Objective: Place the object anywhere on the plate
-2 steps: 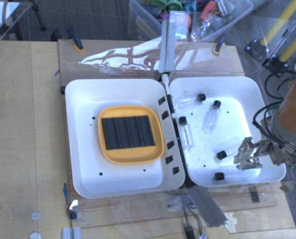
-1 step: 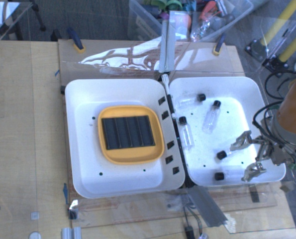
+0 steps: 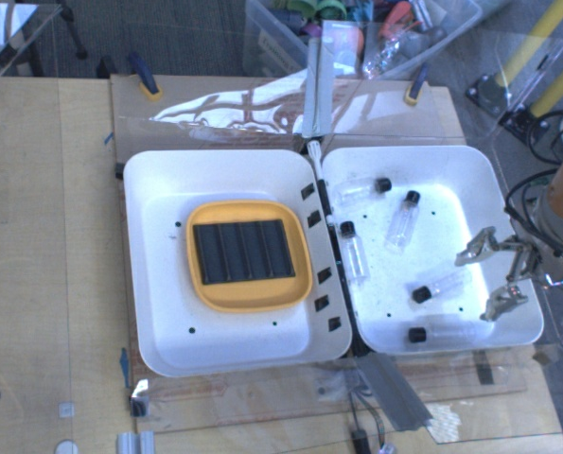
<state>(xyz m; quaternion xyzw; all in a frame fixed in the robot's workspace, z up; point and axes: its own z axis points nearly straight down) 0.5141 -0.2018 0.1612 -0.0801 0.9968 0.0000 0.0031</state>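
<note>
Tool (image 3: 497, 274) low over right bin's (image 3: 480, 173) right edge, fingers spread

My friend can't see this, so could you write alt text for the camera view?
A metal gripper, open, hovers over the right white bin, which holds several clear vials with black caps. The left bin holds a yellow plate.

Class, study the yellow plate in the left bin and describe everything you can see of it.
The yellow plate is a rounded-square dish, plastic by its look, with a raised yellow rim around a dark centre panel divided by ridges into about four lengthwise strips. It lies flat near the middle of the left bin, resting on the white floor, apart from the bin's walls. Nothing lies on it, and the gripper is away over the right bin.
</note>
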